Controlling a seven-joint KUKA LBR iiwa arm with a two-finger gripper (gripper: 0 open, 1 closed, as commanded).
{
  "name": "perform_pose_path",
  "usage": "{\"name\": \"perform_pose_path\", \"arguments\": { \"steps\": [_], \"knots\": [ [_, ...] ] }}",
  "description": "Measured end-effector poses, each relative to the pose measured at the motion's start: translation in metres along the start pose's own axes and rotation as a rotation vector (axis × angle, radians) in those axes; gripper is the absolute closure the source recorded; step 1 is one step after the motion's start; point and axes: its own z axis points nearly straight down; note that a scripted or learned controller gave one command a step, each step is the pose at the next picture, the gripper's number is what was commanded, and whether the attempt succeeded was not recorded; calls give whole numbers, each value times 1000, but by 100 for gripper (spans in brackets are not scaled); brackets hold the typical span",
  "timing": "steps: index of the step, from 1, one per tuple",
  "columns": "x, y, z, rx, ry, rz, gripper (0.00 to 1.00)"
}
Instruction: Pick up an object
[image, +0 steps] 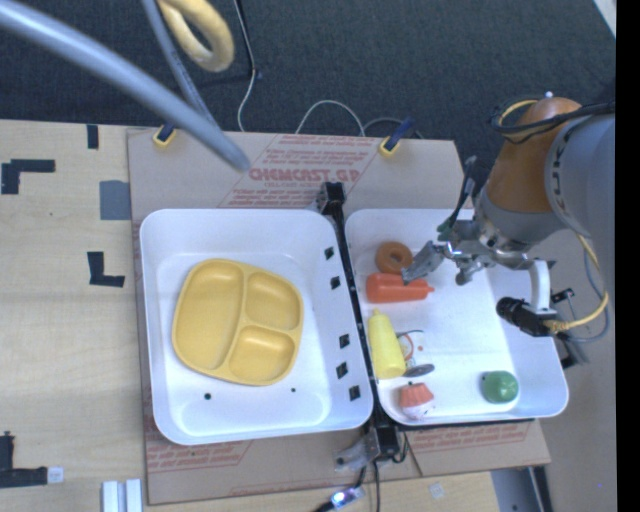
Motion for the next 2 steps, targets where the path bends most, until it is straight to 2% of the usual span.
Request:
{"name": "perform_pose_path", "arguments": {
  "steps": [1,2],
  "knots": [
    [-1,6,38,-25,-4,-1,0],
    [-1,10,42,-32,-3,0,0]
  ]
}}
